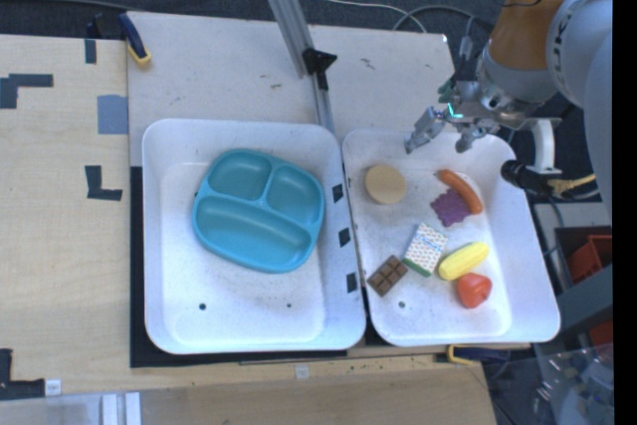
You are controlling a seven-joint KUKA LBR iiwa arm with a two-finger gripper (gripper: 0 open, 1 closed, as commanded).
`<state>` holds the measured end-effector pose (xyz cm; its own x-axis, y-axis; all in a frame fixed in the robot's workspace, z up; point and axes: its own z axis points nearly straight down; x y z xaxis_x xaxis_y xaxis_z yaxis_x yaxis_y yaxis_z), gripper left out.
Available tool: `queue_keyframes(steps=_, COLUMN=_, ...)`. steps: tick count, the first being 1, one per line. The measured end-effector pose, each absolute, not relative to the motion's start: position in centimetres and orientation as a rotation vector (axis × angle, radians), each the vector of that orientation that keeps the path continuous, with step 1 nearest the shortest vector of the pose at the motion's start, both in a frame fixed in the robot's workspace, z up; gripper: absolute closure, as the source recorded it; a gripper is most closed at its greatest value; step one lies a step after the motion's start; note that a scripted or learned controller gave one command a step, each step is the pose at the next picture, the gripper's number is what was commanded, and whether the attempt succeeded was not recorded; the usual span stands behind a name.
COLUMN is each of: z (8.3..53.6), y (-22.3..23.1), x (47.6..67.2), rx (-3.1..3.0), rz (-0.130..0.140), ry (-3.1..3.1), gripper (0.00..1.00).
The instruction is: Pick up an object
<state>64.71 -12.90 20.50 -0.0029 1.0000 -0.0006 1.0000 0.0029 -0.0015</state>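
Toys lie in the right bin (532, 309), and the gripper (439, 133) has to pick one of them. The landmark for every place below is the round tan cookie (384, 184).

Nearest to us, the red tomato (474, 290) sits far below and to the right of the cookie. The yellow lemon (463, 260) is just above the tomato, lying on a slant. The brown chocolate bar (387, 275) lies well below the cookie, a bit to its left side. The checked white block (426, 248) is next to the chocolate, below and right of the cookie. The purple grapes (451, 208) sit to the right of the cookie, and the orange hot dog (461, 190) touches them on their far side, its long way running from up-left to down-right.

The gripper hangs over the far edge of the right bin, up and to the right of the cookie. Its two fingers are spread apart and have nothing between them. I think the cookie is the closest toy to the fingers: it lies down and to the left of them, near but not touching. The hot dog is about as near, straight below them.

The blue plate (259, 211) sits in the left bin (164, 254), left of the cookie
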Motion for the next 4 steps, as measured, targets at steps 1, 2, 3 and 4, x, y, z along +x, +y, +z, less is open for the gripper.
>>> queue_keyframes(steps=1, z=15.9, y=-12.3, x=65.0, rx=-2.216, rz=0.007, ry=-2.222, gripper=0.00)
queue_keyframes(steps=2, z=9.9, y=-12.5, x=65.1, rx=-2.222, rz=-0.003, ry=-2.223, gripper=0.00)
queue_keyframes(steps=3, z=9.6, y=-12.4, x=65.7, rx=-2.226, rz=-0.016, ry=-2.232, gripper=0.00)
queue_keyframes(steps=4, z=10.7, y=-12.3, x=65.7, rx=-2.225, rz=-0.018, ry=-2.235, gripper=1.00)
